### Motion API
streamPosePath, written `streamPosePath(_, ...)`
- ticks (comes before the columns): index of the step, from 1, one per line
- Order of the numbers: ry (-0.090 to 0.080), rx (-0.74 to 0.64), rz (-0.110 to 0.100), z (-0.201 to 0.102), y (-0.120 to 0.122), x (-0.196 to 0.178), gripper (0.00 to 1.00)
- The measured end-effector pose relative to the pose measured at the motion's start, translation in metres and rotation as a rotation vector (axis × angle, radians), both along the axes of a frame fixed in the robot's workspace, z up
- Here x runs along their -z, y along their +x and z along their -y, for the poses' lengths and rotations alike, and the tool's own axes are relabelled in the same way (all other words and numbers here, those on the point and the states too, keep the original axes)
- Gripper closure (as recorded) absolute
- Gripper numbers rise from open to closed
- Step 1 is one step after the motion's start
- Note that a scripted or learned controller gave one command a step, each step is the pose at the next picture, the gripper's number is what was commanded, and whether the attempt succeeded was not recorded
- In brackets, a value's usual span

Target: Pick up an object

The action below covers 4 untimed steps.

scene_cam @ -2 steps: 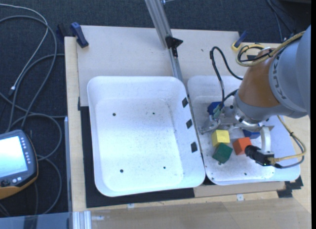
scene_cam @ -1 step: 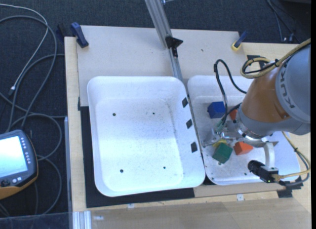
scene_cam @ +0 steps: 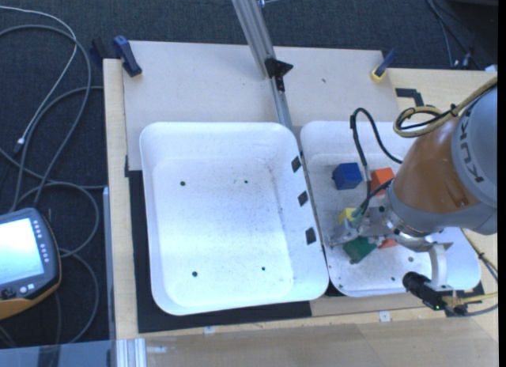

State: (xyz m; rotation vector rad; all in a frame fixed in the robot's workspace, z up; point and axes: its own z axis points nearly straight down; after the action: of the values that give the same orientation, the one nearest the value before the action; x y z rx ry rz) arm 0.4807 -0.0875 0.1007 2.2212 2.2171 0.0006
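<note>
While I watch from the fixed camera above the bench, the candidates for picking all sit in the right bin [scene_cam: 371, 280]. A blue block [scene_cam: 346, 175] lies toward that bin's far side, and just beside it on the right an orange block [scene_cam: 382, 177] shows partly, its right side hidden behind the arm [scene_cam: 447, 172]. Nearer the camera, a small yellow piece [scene_cam: 349, 215] sits close under the wrist, and a green object [scene_cam: 360, 249] lies just below it on the bin floor.

From my seat the gripper [scene_cam: 357, 231] is down low inside the right bin, between the yellow piece and the green object. It appears to touch or nearly touch both, but I cannot tell whether it is spread or pressed together, and I see nothing clearly pinched. Nothing is lifted clear of the bin floor that I can make out.

Further out, the arm's orange band fills the right of the view, with black cables looping over it. To the left lies the left bin [scene_cam: 229, 215], its white floor speckled with dark spots. Both bins rest on a pale board [scene_cam: 205, 81], and a pendant screen [scene_cam: 24, 259] sits at the far left.
</note>
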Motion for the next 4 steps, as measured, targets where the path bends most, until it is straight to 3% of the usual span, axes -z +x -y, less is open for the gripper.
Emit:
streamPosePath(1, 0.0, -0.004, 0.004, 0.016, 0.089, -0.005, 0.0)
streamPosePath(2, 0.005, 0.001, -0.011, 0.021, 0.015, 0.002, 0.0)
streamPosePath(3, 0.002, -0.006, 0.001, -0.002, 0.06, 0.001, 0.0)
streamPosePath(4, 0.005, 0.0, -0.008, 0.0, 0.024, 0.001, 0.0)
